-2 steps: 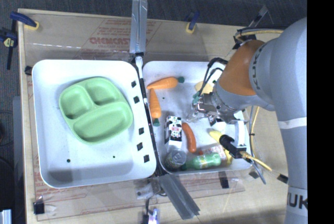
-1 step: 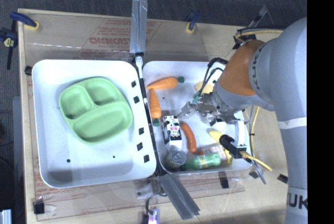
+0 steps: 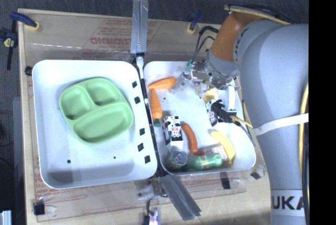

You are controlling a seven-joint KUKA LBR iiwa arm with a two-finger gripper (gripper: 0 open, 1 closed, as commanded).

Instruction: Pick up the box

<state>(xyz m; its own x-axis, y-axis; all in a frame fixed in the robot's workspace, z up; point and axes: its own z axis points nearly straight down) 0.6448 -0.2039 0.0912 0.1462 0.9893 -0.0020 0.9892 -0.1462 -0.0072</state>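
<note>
White-and-black box stands in right-hand bin, apart from gripper; its grip: cannot tell

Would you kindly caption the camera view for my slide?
Claw at the right bin's far end; box mid-bin; green plate in left bin.

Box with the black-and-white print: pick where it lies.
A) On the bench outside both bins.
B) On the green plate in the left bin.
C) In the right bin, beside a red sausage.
C: the box lies in the right bin, right next to the sausage.
</note>
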